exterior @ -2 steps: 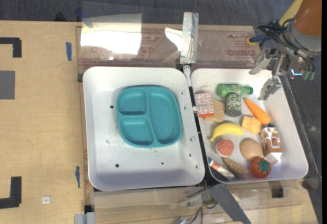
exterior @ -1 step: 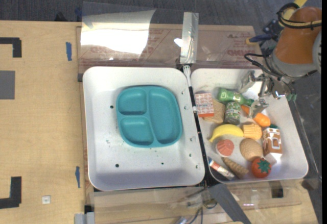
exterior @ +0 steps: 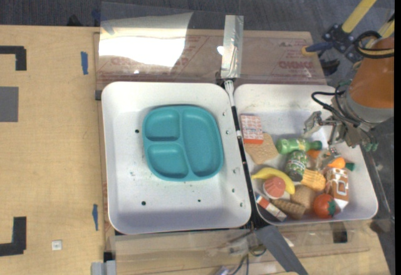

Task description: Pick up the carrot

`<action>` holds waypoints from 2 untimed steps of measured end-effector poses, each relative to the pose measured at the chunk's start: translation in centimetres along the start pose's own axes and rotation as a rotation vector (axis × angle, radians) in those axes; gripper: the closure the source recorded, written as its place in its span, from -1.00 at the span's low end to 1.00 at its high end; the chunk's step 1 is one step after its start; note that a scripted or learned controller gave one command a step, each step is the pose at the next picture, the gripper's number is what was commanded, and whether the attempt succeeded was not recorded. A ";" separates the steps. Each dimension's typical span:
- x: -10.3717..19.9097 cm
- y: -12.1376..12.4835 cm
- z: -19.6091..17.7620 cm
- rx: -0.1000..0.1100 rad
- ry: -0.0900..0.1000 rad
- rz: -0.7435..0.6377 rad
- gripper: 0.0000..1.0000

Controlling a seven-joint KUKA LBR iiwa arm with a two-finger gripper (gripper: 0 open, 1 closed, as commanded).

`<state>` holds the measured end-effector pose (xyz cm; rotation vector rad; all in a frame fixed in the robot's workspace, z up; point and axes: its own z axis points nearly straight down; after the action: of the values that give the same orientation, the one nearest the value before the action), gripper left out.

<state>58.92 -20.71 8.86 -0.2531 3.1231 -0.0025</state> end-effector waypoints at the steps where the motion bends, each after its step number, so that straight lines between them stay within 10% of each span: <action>1: -0.6 0.1 -1.5 0.005 -0.017 -0.003 1.00; 2: 4.8 -1.1 -13.8 0.007 -0.007 -0.138 1.00</action>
<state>54.24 -22.55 22.59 -0.4665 3.0914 -0.0127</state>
